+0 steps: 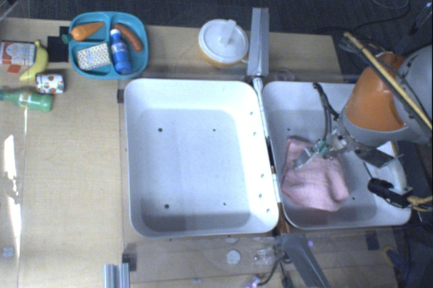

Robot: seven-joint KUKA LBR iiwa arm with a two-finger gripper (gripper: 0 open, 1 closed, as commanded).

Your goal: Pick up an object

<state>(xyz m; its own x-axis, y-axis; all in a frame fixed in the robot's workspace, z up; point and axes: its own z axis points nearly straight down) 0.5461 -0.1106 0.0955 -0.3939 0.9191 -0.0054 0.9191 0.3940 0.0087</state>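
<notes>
We're down in the right bin [298, 94], gripper [323, 147] low over the pink cloth [312, 180] at the cloth's one o'clock edge. We can't tell its state. Risk, we judge: pinching one loose fold, and the cloth slips free.

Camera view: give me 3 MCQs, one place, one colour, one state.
1. Where does the cloth lie?
A. in the right bin
B. in the left bin
C. on the bench by the blue tray

2. What colour is the cloth?
A. green
B. pink
C. yellow

3. How does the cloth lie?
A. folded in a neat square
B. hung over the bin's wall
C. rumpled on the bin floor

Key: 1 A, it lies on the floor of the bin under the gripper. 2 B, it is pale pink against the white bin. 3 C, its outline is uneven and creased, all inside the walls.
</notes>
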